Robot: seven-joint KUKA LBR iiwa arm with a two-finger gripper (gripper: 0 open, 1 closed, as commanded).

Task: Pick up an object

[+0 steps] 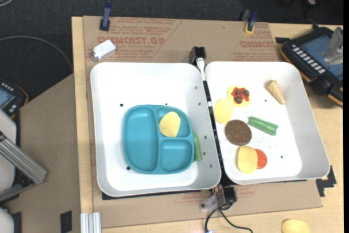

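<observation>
I cannot tell how the jaws stand, nor place anything against them, so I fix things by the two bins. The left bin (pixel 103 117) holds a teal divided plate (pixel 143 142). A pale yellow piece (pixel 169 124) lies in the plate's upper right compartment. A thin green piece (pixel 197 147) lies along the plate's right edge, its long axis running up and down the view. The right bin (pixel 305 117) holds the loose play food. A tan cone (pixel 275 91) sits toward the far right, tilted with its long axis from upper left to lower right. A small cluster of red berries (pixel 240 95) lies to the cone's left. Just below the berries is a pale yellow disc (pixel 223 111). A brown round cookie (pixel 238 132) touches or nearly touches the disc's lower right edge. A green pod (pixel 263 125) lies just right of the cookie, its long axis running from upper left to lower right. Nearer the front, a yellow piece (pixel 246 160) overlaps a red slice (pixel 261 159) on its right. Both bins rest on a cardboard sheet (pixel 163 35) on the counter. A small white block (pixel 103 50) lies on the cardboard beyond the left bin's far left corner.
</observation>
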